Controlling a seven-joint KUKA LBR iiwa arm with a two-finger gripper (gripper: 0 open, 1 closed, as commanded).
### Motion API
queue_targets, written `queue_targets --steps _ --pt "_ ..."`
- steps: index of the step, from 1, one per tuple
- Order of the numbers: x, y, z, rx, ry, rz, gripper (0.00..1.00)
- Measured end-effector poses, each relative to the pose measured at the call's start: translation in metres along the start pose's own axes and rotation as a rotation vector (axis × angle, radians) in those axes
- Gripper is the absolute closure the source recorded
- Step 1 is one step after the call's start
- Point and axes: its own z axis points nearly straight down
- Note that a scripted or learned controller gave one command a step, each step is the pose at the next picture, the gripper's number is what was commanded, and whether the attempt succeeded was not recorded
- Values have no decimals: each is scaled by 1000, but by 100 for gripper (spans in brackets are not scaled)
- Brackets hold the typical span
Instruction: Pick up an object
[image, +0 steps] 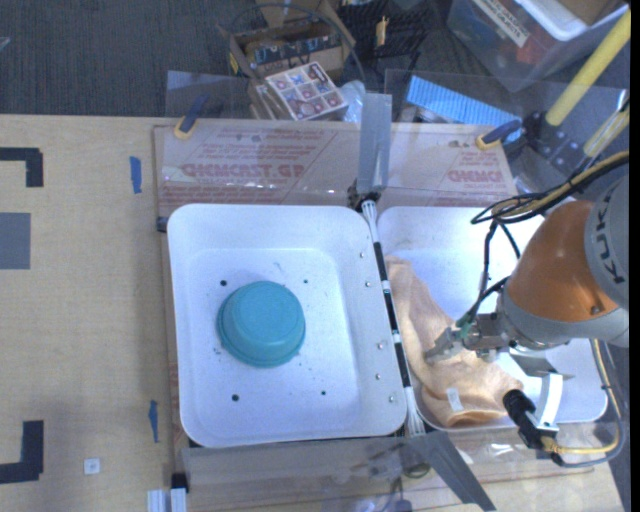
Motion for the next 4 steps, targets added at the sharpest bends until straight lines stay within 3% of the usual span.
queue_targets --steps 1,2,3,4 --pt "5 62 1 0 0 -22 0" --pt "5 62 1 0 0 -22 0" --pt "-40 87 -12 12 1 9 0" --pt "-48 15 1 6 2 -16 0"
